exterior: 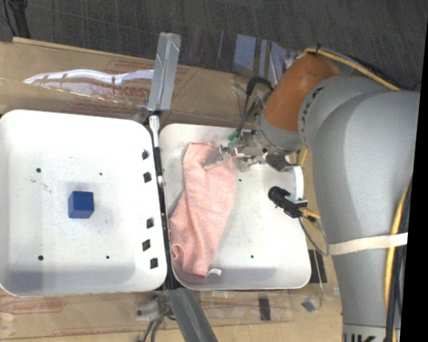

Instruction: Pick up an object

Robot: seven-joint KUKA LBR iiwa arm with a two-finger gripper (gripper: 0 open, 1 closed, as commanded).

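Arm: grey with an orange band [289, 99], reaching in from the right over the right bin [265, 271].
End effector [234, 152]: low over the far part of the right bin, at the far end of the pink towel; whether its fingers are spread or closed cannot be told.
Pink towel [204, 210]: lies rumpled along the left side of the right bin, running from far to near.
Blue cube [81, 204]: sits alone in the left bin [23, 135], well apart from the towel.
Surface [73, 80]: brown board under both bins, with a clear plastic strip [88, 81] at the far left.
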